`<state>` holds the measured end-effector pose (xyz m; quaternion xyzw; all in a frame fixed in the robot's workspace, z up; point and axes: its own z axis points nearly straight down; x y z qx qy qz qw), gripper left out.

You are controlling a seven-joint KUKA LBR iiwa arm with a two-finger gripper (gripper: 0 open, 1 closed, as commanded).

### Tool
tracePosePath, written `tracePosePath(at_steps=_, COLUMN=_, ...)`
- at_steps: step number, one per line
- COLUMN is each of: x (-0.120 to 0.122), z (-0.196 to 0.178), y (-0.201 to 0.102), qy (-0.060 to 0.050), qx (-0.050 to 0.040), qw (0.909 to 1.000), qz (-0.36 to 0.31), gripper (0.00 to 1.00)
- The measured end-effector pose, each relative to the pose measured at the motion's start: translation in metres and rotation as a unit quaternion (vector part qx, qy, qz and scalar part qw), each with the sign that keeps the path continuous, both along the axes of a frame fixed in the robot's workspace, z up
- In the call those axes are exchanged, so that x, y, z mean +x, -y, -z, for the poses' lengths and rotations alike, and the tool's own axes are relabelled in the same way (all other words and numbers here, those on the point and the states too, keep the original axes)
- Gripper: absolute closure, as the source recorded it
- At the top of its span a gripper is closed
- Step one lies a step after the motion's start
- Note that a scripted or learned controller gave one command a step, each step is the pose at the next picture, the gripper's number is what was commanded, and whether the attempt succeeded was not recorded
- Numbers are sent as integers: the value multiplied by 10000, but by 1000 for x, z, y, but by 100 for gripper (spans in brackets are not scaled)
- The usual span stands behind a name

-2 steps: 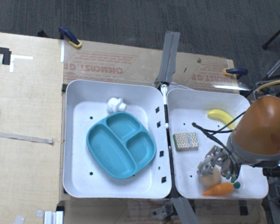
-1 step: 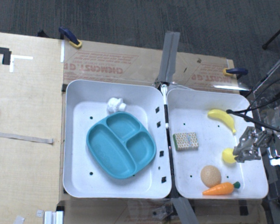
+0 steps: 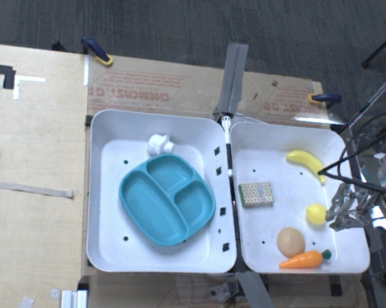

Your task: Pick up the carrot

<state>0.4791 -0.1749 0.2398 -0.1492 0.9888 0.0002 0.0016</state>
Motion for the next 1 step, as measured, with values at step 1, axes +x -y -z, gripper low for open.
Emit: tracePosePath(at_steps=1, x=31, z=-15, y=-50, qy=14, qx=-2, qw=10000, qz=-58, gripper=100)
